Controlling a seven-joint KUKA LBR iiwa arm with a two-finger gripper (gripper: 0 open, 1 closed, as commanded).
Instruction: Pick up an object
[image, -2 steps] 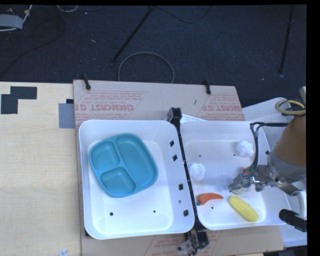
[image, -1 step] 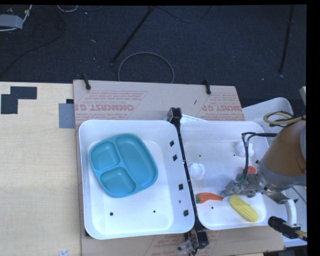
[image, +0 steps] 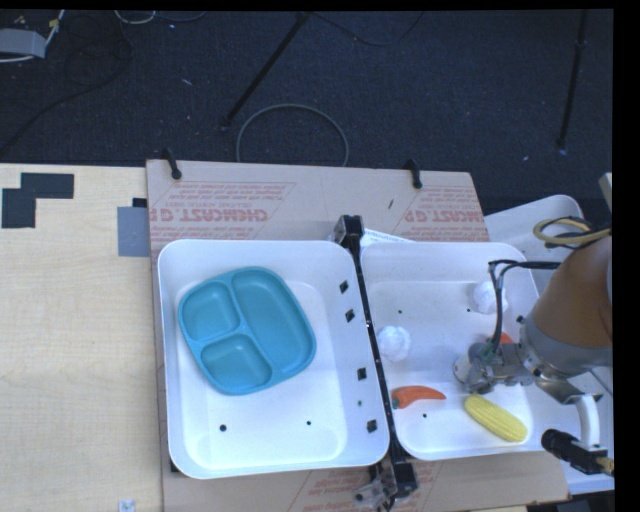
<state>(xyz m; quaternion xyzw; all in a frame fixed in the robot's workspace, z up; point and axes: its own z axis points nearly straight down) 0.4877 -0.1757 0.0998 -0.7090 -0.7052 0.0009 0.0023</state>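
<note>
The gripper (image: 480, 368) is hanging low over the right bin (image: 440, 265), at the end of the grey arm (image: 570, 320) that is reaching in from the right. It is showing as a dark, blurred cluster of metal, and whether it is clamped on anything cannot be told from this angle.

Just below it and slightly to its right, a yellow corn cob (image: 495, 418) is lying slantwise on the bin floor, close to the gripper but seemingly apart from it. Down and to the gripper's left, an orange carrot-like piece (image: 418, 396) is resting near the bin's inner wall. Further to its left and a little above, a small white crumpled object (image: 392, 342) is sitting beside the divider between the bins. Above the gripper, near a dark cable, another white rounded object (image: 484, 294) is lying against the floor. A small red-orange bit (image: 506, 339) is peeking out just to the gripper's upper right, perhaps touching the tool; the blur makes it hard to judge.

Well away to the gripper's left, in the left bin (image: 250, 450), a blue divided plate (image: 246, 328) is lying flat.
</note>
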